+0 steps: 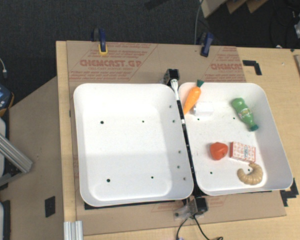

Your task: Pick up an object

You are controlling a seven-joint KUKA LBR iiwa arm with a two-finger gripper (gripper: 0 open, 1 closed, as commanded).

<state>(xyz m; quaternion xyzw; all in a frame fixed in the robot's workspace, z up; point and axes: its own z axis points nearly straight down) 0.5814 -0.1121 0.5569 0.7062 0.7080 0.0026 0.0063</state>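
The right bin (270,134) holds several small objects. An orange toy carrot (191,98) lies at its back left corner, next to a small white block (204,109). A green bottle (245,113) lies tilted toward the back right. Near the front sit a red rounded piece (218,151), a pink patterned box (243,152) and a tan curved croissant-like piece (251,174).
The left bin (90,134) sits beside the right one on a cardboard-covered bench (65,84). Two blue clamps (101,38) (206,43) grip the back edge. A black fitting (171,76) stands between the bins at the back, and cables (192,211) at the front.
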